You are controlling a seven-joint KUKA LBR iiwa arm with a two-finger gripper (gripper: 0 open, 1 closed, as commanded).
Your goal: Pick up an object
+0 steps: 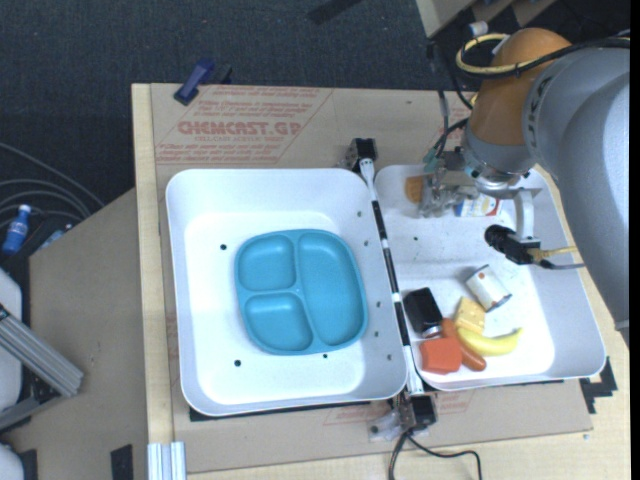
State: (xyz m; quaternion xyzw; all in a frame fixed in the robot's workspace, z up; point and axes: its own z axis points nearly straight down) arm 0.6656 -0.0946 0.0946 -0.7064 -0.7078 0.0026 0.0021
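Right bin (570, 353): banana (487, 336) below tool (445, 196)

A single fixed camera looks down at a slant from above the desk (250, 118), taking in both white bins, left bin (200, 368) and right bin (570, 338).

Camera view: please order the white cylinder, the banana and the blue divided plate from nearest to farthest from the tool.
Tool is at the right bin's far end.
1. White cylinder, mid right bin.
2. Banana, right bin's near end.
3. Blue divided plate, left bin.
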